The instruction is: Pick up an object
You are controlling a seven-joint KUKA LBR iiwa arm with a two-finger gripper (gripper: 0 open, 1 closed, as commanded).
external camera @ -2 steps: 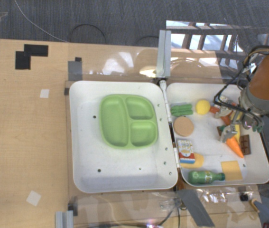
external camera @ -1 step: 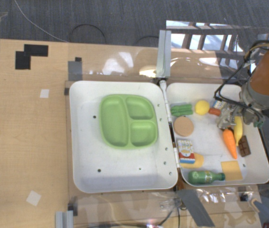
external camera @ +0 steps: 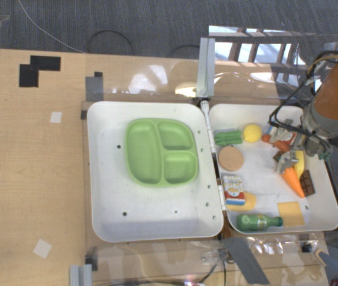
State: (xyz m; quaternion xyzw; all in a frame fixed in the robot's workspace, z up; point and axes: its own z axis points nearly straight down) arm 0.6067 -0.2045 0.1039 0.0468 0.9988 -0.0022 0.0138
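Toys fill the right bin [external camera: 333, 216], and the left bin [external camera: 106, 219] holds a green divided plate [external camera: 160, 152]. The arm [external camera: 337, 97] comes in from the right, and its gripper [external camera: 285, 157] hangs low over the right side of the right bin. Whether its fingers are open or closed cannot be told. Just below the gripper lies an orange carrot [external camera: 293, 181], with a yellow banana [external camera: 300, 162] and a brown chocolate bar [external camera: 307, 183] right beside it. A yellow ball [external camera: 252, 133] and a green pea pod [external camera: 228, 137] sit near the top of the bin. A round tan cookie [external camera: 231, 158] lies below them. A small carton [external camera: 233, 187] rests near the left wall. A green bottle [external camera: 258, 221] and a slice of cheese [external camera: 291, 213] lie along the bottom.
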